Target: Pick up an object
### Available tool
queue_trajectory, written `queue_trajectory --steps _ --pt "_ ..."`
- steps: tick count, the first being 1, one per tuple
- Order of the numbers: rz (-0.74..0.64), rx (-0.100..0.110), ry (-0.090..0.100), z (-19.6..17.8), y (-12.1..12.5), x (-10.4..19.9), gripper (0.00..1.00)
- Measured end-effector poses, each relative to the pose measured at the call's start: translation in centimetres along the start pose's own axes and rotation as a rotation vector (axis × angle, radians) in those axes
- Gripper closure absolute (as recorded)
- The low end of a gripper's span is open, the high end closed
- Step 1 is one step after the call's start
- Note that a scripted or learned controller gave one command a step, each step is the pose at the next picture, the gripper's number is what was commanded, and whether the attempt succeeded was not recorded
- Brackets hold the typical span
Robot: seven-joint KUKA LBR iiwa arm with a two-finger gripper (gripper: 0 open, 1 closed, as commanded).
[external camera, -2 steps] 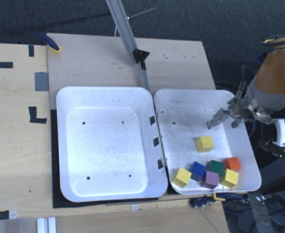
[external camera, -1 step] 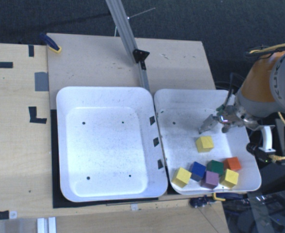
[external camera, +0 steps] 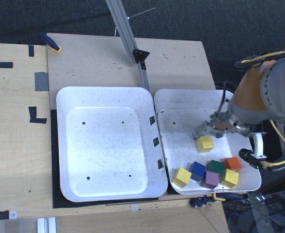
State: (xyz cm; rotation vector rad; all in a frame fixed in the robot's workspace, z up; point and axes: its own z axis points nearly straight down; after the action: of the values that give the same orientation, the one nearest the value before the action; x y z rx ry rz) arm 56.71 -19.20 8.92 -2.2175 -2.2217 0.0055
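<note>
At middle right of the frame, I see the hand (external camera: 211,130) just above a yellow cube (external camera: 204,143) in the right bin (external camera: 181,106), grip state unclear; cube seems light, stiff, best pinched on opposite flat sides.

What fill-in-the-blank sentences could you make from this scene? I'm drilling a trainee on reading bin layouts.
1. All the cubes lie in the ____ bin as the camera sees it.
2. The cube just below the hand is ____ in colour.
3. The purple cube touches the ____ cube above it.
4. The blue cube sits between a yellow cube and the ____ cube.

Missing words: right; yellow; green; green
</note>
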Motion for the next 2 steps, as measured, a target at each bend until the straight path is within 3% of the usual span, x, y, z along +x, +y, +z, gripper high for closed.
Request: queue_trajectory --steps 1,2 --pt "-0.001 -0.002 0.001 -1.2 0.1 0.1 1.0" --pt "0.0 -0.009 -0.001 -7.5 0.3 0.3 1.0"
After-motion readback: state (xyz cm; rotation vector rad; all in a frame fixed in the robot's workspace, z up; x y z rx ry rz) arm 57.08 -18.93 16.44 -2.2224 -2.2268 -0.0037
